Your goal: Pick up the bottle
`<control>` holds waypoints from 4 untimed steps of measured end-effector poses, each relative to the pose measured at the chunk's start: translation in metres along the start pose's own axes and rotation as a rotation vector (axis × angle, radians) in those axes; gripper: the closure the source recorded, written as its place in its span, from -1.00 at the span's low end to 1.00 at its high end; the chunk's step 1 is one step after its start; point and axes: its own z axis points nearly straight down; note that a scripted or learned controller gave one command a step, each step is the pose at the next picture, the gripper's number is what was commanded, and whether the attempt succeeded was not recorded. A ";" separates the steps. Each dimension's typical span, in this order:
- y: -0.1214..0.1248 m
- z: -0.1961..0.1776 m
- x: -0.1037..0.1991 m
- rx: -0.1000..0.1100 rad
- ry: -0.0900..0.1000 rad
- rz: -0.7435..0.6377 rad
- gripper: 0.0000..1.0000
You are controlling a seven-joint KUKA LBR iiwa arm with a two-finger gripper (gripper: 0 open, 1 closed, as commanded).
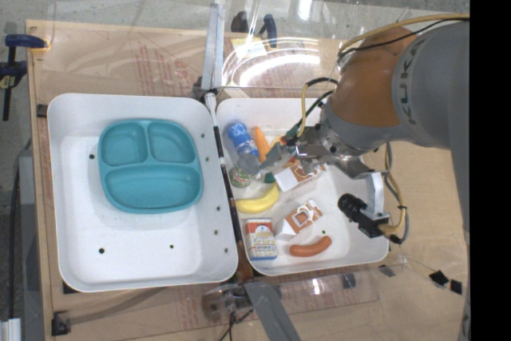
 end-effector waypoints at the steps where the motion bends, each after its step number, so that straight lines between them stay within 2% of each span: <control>1: 0.048 0.076 -0.003 -0.025 0.001 0.402 -1.00; 2: 0.099 0.049 -0.028 -0.006 -0.002 0.114 -1.00; 3: 0.116 0.114 -0.005 0.000 0.000 -0.042 -1.00; 4: 0.117 0.102 -0.006 0.000 0.000 -0.043 1.00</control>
